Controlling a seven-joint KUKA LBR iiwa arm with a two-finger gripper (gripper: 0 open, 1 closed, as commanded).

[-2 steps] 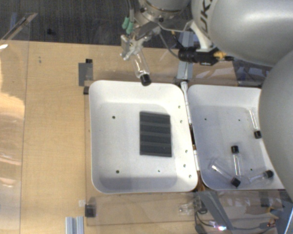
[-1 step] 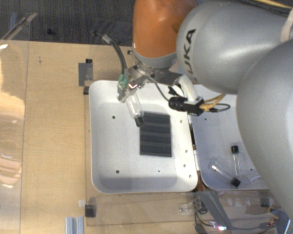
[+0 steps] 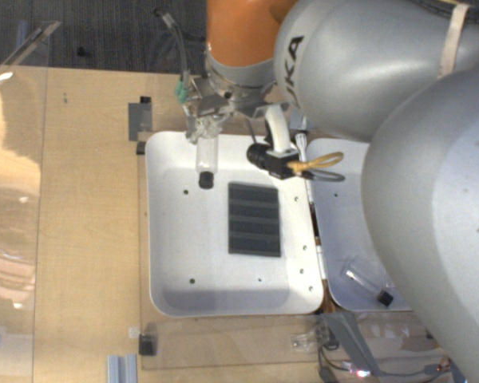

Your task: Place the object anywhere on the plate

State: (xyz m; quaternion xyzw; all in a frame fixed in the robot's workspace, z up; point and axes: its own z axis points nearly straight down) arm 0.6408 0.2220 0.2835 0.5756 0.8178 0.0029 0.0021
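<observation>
TABLETOP AND BINS, SEEN FROM ABOVE: A pale wooden tabletop (image 3: 72,214), with glare streaking its far-left side, runs up to a dark floor (image 3: 88,14) at the top of the view. Just left of the hand, a small grey clamp (image 3: 140,118) sits on the wood at the far corner of the white left bin (image 3: 164,238). A black block (image 3: 147,344) sits well below the hand, off that bin's near corner.

The hand (image 3: 203,132) hangs over the far-left part of the left bin. A clear tube (image 3: 205,158) with a black end reaches straight down from the hand, its black end low over the bin floor. Whether the hand is clasping the tube or slack cannot be told.

Below and to the right of the hand lies the plate (image 3: 254,218), a dark grey ribbed rectangle. It sits flat in the middle of the same bin, apart from the tube.

Above the hand rises the orange band (image 3: 239,18). To its right, the grey arm (image 3: 359,62) carries the black letters "KA"; the start of the word is hidden.

Far to the right of the hand and lower down, the right bin (image 3: 339,214) sits just beside the left one. It holds a second tube (image 3: 366,284), also clear with a black end, lying on its side at the arm's edge.
</observation>
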